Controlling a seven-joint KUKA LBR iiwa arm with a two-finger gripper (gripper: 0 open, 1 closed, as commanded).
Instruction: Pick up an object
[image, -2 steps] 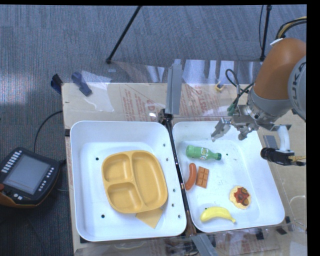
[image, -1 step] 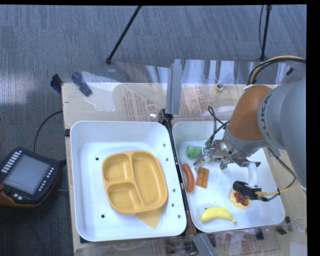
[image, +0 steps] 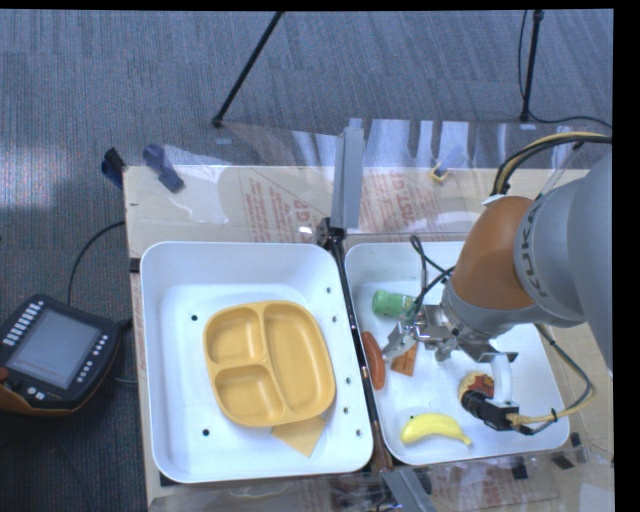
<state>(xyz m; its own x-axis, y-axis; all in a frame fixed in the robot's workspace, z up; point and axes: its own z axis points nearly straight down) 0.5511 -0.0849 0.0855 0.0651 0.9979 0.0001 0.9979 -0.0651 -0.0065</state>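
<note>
Now the arm (image: 530, 265) leans over the right bin (image: 555, 385), gripper (image: 405, 340) low inside.
Largest to smallest, by the yellow divided tray (image: 268, 362) in the left bin (image: 165, 300): to its right a yellow banana (image: 435, 429), a red sausage (image: 374, 360), a green object (image: 393, 302), and an orange wedge (image: 404, 362) under the gripper; its finger spread I cannot tell.

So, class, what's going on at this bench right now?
A grey and orange robot arm reaches into the right bin, its gripper low among the small items. Near it lie a green object, a hot dog and an orange wedge; a banana lies nearer the front. Nothing is visibly held. The left bin holds a yellow tray.
</note>
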